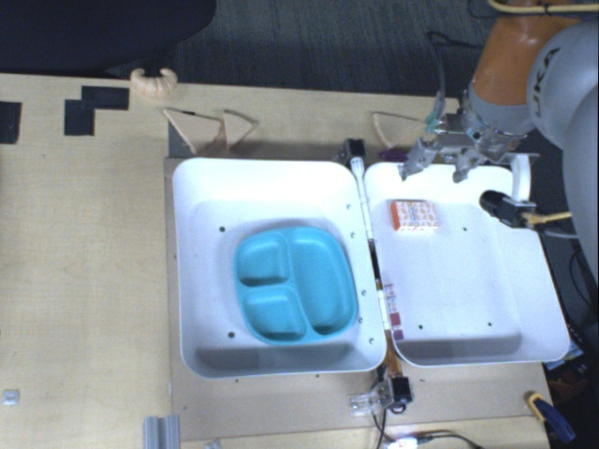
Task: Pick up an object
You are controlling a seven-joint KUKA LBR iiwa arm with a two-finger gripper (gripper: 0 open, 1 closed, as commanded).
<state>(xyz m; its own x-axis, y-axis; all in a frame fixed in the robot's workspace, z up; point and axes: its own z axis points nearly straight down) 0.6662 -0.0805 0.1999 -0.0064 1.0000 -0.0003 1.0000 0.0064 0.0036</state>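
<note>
A small orange-and-white box (pixel 413 217) lies flat in the right bin (pixel 468 288), near its far left corner. My gripper (pixel 438 162) hangs over the far edge of the right bin, a little beyond and to the right of the box, apart from it. Its two fingers (pixel 413 161) stand spread with nothing between them. A blue plate (pixel 295 283) with three compartments rests in the middle of the left bin (pixel 206 251).
The grey arm with its orange band (pixel 513 59) comes in from the upper right. A rail (pixel 372 251) divides the two bins. Small clips and cables (pixel 388 398) sit at the front edge between the bins.
</note>
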